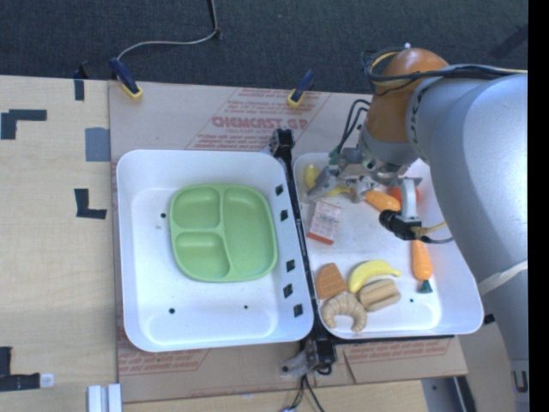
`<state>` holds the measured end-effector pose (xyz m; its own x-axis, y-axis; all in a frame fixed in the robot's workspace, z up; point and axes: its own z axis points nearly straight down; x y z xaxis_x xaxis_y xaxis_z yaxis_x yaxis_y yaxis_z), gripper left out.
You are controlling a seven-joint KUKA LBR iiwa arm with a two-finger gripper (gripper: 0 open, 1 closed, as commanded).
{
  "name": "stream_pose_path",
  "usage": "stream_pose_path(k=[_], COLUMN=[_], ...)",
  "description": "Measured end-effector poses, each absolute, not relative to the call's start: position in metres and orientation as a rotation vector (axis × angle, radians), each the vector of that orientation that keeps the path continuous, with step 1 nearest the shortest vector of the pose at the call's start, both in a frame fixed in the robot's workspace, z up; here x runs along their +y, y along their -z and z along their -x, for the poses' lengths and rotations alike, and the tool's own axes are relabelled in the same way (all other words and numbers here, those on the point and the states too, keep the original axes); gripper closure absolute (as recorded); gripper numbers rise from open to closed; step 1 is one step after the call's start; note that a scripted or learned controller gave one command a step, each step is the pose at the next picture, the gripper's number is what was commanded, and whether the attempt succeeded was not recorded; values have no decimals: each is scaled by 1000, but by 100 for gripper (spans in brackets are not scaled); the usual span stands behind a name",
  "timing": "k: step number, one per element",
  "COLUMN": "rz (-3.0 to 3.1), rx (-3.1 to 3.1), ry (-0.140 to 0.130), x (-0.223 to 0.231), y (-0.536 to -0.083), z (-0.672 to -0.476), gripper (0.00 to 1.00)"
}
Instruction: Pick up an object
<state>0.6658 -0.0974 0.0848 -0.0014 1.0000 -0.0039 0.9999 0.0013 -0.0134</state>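
My gripper (345, 177) is low over the far end of the right bin (446, 320). Just left of it lies a small yellow piece (310, 177). A small orange-and-white packet (324, 221) lies below it, and an orange carrot (382, 200) sits to its right. Nearer the front are a second carrot (420, 260), a banana (373, 273), an orange-brown slice (330, 280), a croissant (346, 312) and a bread roll (380, 294). Nothing visibly hangs from the gripper.
The left bin (146, 316) holds a green divided plate (223, 233). The arm's grey body (480, 161) covers the right bin's right side. A black divider (292, 221) runs between the bins. Cardboard and clamps (127, 79) lie beyond them.
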Motion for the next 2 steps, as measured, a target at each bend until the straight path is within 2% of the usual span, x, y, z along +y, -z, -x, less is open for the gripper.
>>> stream_pose_path(k=[2], rz=[2213], rx=[-2218], ry=[-18], x=[-98], y=[-85], z=[-666], gripper=[0])
